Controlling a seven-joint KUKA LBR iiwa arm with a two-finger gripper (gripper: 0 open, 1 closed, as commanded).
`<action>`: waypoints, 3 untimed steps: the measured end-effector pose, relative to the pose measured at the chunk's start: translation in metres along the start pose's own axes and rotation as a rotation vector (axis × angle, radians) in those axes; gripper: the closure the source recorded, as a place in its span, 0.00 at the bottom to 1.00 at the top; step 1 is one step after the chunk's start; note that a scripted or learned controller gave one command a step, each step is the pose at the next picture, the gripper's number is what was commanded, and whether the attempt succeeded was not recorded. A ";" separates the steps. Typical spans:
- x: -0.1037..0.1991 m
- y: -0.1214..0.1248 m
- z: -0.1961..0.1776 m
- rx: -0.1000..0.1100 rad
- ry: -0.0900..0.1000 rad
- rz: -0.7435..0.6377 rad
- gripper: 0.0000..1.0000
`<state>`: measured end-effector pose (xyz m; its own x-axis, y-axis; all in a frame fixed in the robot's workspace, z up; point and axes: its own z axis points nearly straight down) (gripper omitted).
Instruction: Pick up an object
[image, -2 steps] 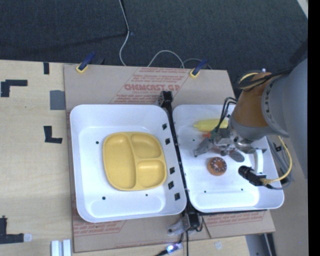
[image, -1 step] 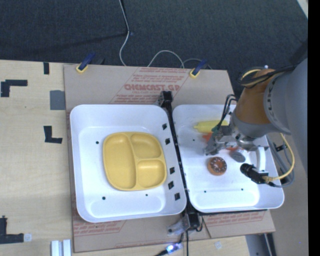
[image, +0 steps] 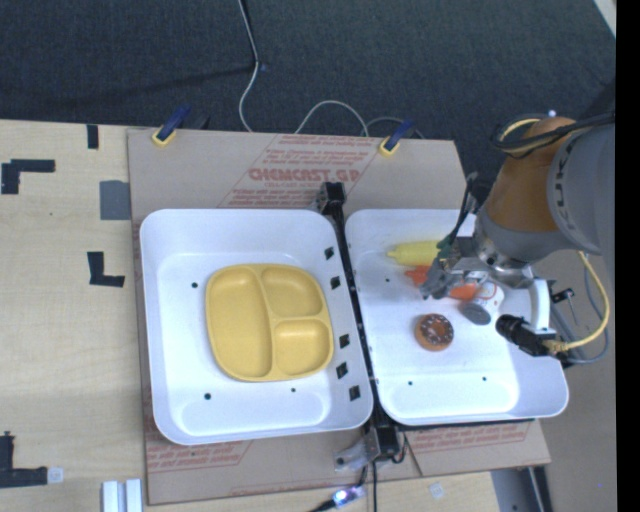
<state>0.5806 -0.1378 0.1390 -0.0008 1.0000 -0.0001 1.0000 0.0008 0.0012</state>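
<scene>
In the right bin (image: 455, 400) lie a yellow corn-like piece (image: 413, 252), an orange-red carrot-like piece (image: 462, 291) and a brown sprinkled doughnut (image: 434, 331). My gripper (image: 442, 276) hangs low over the bin's upper middle, right at the orange piece and just below the yellow one. Its dark fingers cover part of the orange piece. I cannot make out whether anything sits between them. The doughnut lies free, a little below the gripper.
The left bin (image: 180, 400) holds a yellow divided plate (image: 268, 321). A black divider (image: 345, 300) runs between the two bins. A black cable connector (image: 525, 335) juts out over the right bin's right rim. The arm's grey body (image: 560, 195) looms over the upper right.
</scene>
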 end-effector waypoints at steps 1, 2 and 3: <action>0.003 0.007 -0.044 0.000 0.000 -0.001 1.00; 0.001 0.008 -0.107 -0.004 -0.001 -0.001 1.00; 0.061 0.016 -0.109 0.002 0.000 -0.003 1.00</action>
<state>0.5962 -0.0764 0.2479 -0.0041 1.0000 0.0002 1.0000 0.0041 -0.0008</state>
